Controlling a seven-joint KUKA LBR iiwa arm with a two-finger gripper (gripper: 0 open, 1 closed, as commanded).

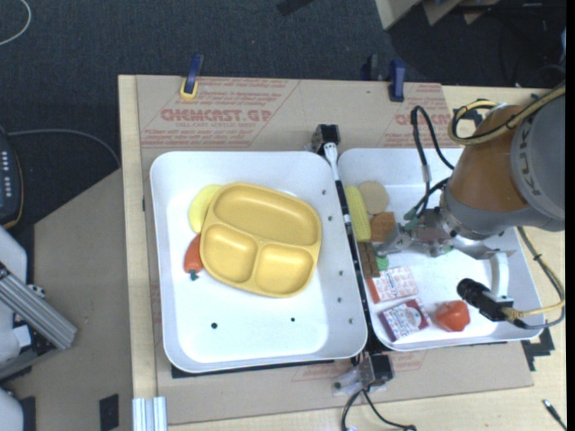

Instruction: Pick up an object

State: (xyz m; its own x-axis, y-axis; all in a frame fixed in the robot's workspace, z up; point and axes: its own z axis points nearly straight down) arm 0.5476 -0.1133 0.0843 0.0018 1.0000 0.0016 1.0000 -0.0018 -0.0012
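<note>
In the right white bin (530, 281), nearest the camera, a small dark red packet (403, 318) and a red tomato-like object (454, 315) were seen, with a red-and-white printed packet (393, 284) just beyond them. Farther back, the grey two-finger gripper (402, 238) was lowered beside a brown block (384, 226), a yellow corn cob (358, 212) and a tan round piece (374, 195). How far the pincer was opened could not be told, nor whether anything was touched. In the left white bin (180, 268), a yellow divided plastic tray (260, 239) was laid over a red pepper-like object (193, 257).
</note>
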